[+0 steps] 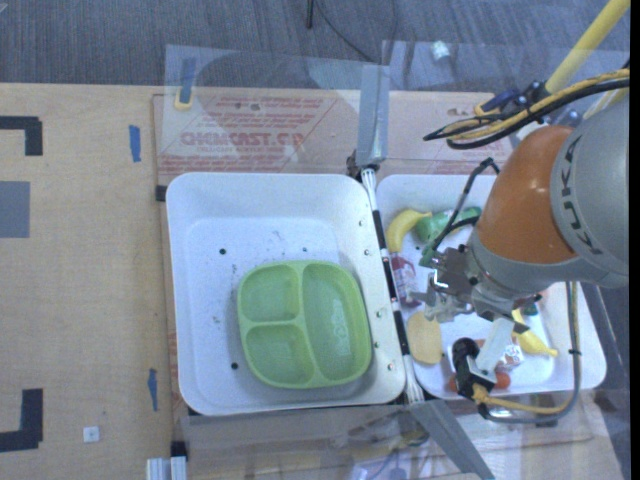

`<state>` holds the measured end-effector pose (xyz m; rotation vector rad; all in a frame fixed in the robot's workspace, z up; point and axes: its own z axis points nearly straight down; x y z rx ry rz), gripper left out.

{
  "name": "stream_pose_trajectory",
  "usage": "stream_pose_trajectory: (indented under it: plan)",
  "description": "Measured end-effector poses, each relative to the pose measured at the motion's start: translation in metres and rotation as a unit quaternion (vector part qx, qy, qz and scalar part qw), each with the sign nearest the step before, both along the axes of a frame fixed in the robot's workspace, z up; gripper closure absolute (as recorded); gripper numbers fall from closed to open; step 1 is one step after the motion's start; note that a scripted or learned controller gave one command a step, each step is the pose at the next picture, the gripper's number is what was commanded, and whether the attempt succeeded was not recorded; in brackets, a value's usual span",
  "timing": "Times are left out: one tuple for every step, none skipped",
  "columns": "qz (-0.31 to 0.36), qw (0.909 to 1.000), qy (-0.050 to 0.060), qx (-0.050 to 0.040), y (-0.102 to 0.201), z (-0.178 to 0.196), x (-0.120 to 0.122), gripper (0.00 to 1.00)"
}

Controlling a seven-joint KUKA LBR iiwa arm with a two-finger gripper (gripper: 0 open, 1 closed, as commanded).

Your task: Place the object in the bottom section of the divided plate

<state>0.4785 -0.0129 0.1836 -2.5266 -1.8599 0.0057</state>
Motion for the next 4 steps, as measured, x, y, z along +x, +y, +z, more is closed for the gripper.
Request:
stream_pose_trajectory:
  plan:
    - [0.052, 0.9987, 0.000, 0.0001, -0.007, 0.000, 0.000, 1.00]
    - [0.123, 0.9925, -0.003, -0.0009, -0.028, 0.000, 0.016, 1.00]
    - [0.322, 0.9467, -0.002, 0.0011, 0.006, 0.001, 0.001, 1.00]
    - [0.312, 0.9500, -0.003, -0.0002, -0.054, 0.001, 0.001, 1.00]
